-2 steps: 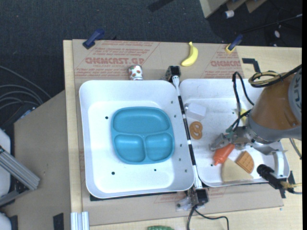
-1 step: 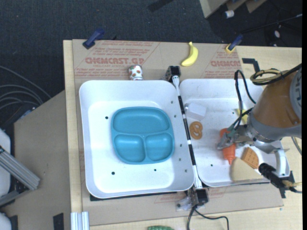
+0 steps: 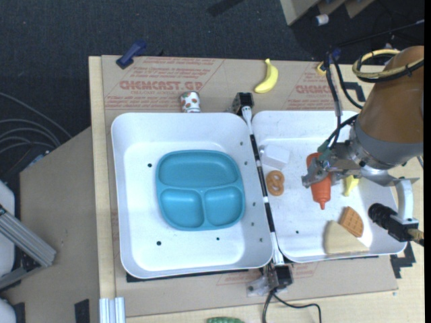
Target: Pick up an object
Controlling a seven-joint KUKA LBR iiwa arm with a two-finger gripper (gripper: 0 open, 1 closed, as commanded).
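fingers over tapered orange carrot; grip unclear; glossy pretzel nearby.

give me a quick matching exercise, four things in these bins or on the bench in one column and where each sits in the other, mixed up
Things:
1. blue divided tray
2. banana
3. pretzel
4. waffle piece

Places:
A. right bin, near its left wall
B. on the bench, above the bins in the view
C. right bin, near its lower right corner
D. middle of the left bin

Pairs: 1-D, 2-B, 3-A, 4-C
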